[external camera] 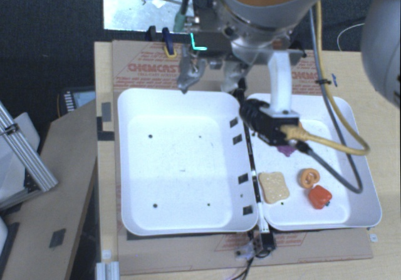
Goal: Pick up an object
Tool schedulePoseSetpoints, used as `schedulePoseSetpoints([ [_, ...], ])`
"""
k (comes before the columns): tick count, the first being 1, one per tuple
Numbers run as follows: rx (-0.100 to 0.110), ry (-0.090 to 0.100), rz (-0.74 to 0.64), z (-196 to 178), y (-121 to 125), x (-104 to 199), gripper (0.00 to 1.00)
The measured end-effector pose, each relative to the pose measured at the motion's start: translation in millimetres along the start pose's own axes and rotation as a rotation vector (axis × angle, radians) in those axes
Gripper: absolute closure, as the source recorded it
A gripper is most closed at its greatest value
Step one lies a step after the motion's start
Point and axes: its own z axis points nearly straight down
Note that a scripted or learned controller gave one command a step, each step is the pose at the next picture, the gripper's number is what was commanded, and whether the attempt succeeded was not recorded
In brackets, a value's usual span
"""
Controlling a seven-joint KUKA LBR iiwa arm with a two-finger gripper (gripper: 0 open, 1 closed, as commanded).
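Observation:
My gripper (pixel 210 79) hangs over the far rim of the left bin (pixel 135 147), under the wrist's orange band. Its two grey fingers (pixel 188 76) stand apart with nothing between them, so it is open. The objects lie in the right bin (pixel 357 200), near its front. A tan slice of toast (pixel 274 186) rests beside the divider. To its right are an orange ring (pixel 308 177) and a red piece (pixel 319 197). A small purple object (pixel 286 150) is partly hidden beneath a black fitting.
A white post (pixel 280 88) and the black fitting (pixel 268 125) with a yellow cable (pixel 332 142) reach over the right bin's far half. Black clips (pixel 241 158) line the seam between the bins. Cardboard (pixel 147 66) lies beneath both bins.

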Motion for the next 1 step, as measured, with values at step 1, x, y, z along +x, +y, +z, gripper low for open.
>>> schedulePoseSetpoints([
  [1, -0.002, 0.002, -0.004, -11.4, 0.3, 0.4, 1.00],
])
